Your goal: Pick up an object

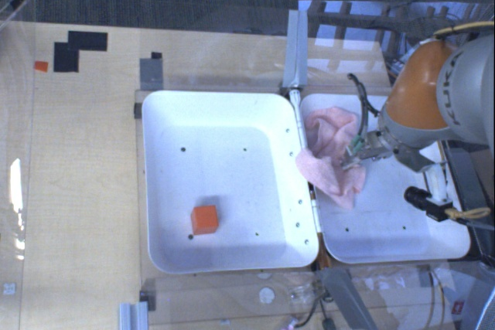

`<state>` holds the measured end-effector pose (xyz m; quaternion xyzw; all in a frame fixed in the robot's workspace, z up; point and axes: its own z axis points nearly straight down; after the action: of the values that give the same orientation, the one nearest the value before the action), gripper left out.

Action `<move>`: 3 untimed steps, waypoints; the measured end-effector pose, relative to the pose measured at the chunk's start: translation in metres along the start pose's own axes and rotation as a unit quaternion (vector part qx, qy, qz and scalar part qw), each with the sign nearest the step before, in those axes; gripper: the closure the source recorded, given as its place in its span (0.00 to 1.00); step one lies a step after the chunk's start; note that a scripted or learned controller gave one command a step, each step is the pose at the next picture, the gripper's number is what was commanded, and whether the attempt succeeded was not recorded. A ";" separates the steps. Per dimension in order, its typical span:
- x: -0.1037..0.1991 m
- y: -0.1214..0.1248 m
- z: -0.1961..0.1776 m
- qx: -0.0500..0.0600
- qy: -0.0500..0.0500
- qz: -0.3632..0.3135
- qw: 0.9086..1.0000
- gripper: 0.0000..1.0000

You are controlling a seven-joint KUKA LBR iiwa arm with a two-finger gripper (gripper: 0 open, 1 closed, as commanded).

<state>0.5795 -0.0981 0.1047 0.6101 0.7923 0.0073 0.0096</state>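
While an orange block [205, 219] sits untouched in the left bin [162, 166], the gripper [354, 157] presses into a pink cloth [329, 151] draped over the right bin's [402, 239] left edge; nothing looks lifted yet.

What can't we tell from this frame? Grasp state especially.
- Gripper: camera view, fingertips sunk in the folds of the pink cloth; whether it has a grasp cannot be told.
- Right bin: far right side covered by the arm.
- Pink cloth: lower layers hidden by its own folds where it drapes over the divider.
- Orange cube: too small to read its surface.
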 end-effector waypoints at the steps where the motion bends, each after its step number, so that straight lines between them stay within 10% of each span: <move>1: 0.000 0.000 0.000 0.000 0.000 0.000 1.000 0.00; 2: -0.043 0.034 0.016 0.006 0.000 0.137 0.991 0.00; 3: -0.033 -0.032 0.014 0.005 0.000 0.099 0.995 0.00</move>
<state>0.5570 -0.1382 0.0906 0.6852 0.7283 0.0041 0.0058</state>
